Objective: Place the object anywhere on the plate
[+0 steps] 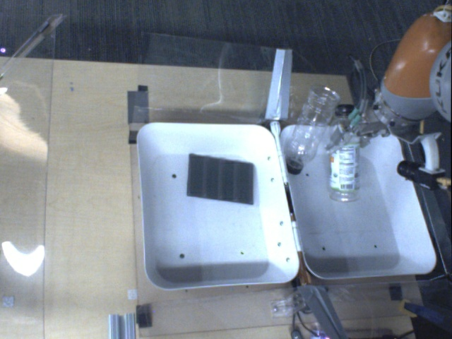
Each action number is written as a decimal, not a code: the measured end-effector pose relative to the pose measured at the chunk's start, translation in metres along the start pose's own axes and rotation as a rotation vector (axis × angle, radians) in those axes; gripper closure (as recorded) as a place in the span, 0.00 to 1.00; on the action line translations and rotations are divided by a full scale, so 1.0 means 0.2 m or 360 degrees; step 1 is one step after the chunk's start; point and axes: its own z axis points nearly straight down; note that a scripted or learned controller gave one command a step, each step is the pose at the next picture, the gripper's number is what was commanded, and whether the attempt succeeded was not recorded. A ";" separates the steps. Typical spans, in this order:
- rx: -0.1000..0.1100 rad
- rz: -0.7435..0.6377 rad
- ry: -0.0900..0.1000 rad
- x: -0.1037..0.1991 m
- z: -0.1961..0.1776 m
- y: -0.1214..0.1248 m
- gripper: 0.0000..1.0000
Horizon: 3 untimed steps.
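The left bin (pixel 212 260) sits on the wooden bench (pixel 78 189), and the right bin (pixel 381 253) lies just beside it, their edges touching. Behind the left bin's far right corner an upright grey metal bar (pixel 279 83) stands. Dark carpet (pixel 176 13) runs beyond the bench, behind the left bin.

The plate (pixel 220 179) lies in the left bin (pixel 159 260). The right bin (pixel 395 256) holds one bottle (pixel 344 171), with another bottle (pixel 307 129) at its rear-left corner.
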 end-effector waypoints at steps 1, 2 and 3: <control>-0.0002 -0.0253 0.0002 0.45 -0.31 0.00 1.00; -0.0003 -0.0515 0.0003 0.79 -0.47 -0.11 1.00; -0.0004 -0.0739 0.0004 1.20 -0.50 0.02 1.00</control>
